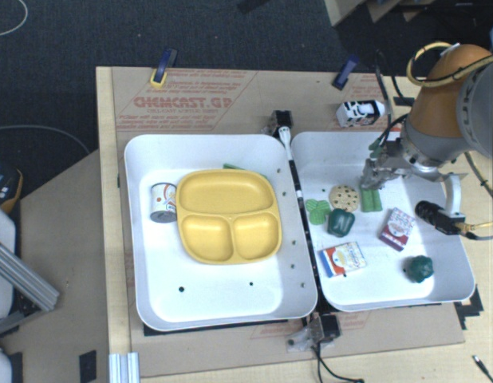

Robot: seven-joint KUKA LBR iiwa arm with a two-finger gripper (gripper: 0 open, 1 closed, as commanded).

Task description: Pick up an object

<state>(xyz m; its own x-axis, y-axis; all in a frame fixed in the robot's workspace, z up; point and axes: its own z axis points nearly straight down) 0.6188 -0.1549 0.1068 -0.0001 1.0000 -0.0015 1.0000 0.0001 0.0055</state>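
Gripper [374, 174] low over the far half of the right bin [463, 287], its tip lost among grey metal and shadow, so no telling whether spread or closed, nor whether touching the green block [372, 200] just beneath it. Beside that block, toward the view's left, a speckled round cookie [343, 197]; nearer the camera than the gripper, a dark green cup [341, 223] and a red-and-white box [397, 228], details too small to read. Well off to the view's left of the gripper, in the left bin [143, 294], a yellow divided tray [228, 214] hiding all but a green sliver [233, 167] of something behind it.
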